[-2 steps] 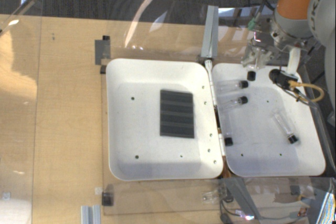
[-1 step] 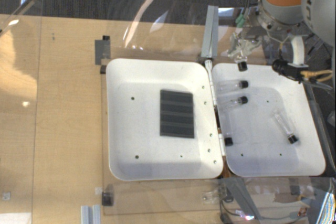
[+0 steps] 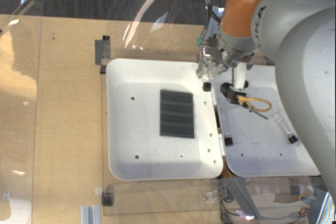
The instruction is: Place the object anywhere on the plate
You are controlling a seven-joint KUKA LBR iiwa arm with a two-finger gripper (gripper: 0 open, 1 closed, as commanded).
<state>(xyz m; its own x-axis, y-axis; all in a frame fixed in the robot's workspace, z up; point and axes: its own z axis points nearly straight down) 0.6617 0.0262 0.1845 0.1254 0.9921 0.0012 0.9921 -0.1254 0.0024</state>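
The grey arm (image 3: 299,60) runs off the top and right edges and covers much of the right bin (image 3: 257,155), hiding that bin's far and right sides. The hand (image 3: 208,73), over the seam between the bins, is small and crowded with cabling, too unclear to read. A thin clear thing with a dark tip (image 3: 286,131), perhaps a tube, lies against the arm's outline. A small black bit (image 3: 228,140) by the shared rim is too small to name.

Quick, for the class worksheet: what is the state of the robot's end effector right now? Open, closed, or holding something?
End effector: cannot be told from this view whether it is open, closed or holding anything.
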